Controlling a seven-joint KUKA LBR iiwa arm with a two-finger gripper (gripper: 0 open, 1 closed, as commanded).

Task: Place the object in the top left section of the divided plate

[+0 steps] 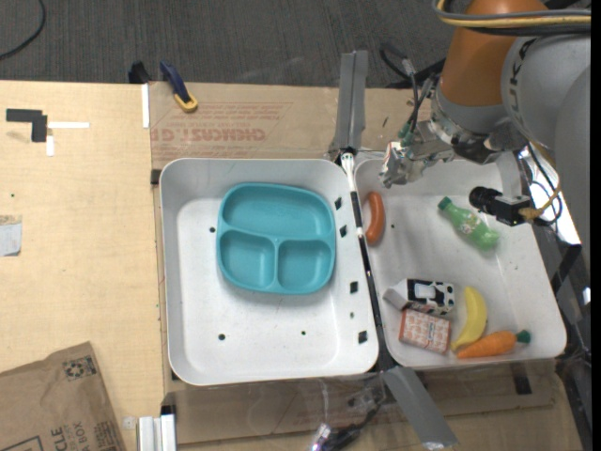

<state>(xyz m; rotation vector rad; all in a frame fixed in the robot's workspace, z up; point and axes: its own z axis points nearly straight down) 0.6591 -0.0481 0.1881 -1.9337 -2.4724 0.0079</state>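
Sausage [374, 217] looks like the likely target. It lies in the right bin [540, 280], tight against the left wall, just at 7 o'clock from the gripper [396, 165]. Can't tell how wide the gripper is open, and nothing visible in it. Long axis runs roughly 12 to 6. Probably a light toy with a smooth, rounded skin that could slip, so pinch mid-length across the narrow width. Wall leaves little clearance. Divided plate [277, 238] sits at 9 o'clock, in the left bin [188, 336].
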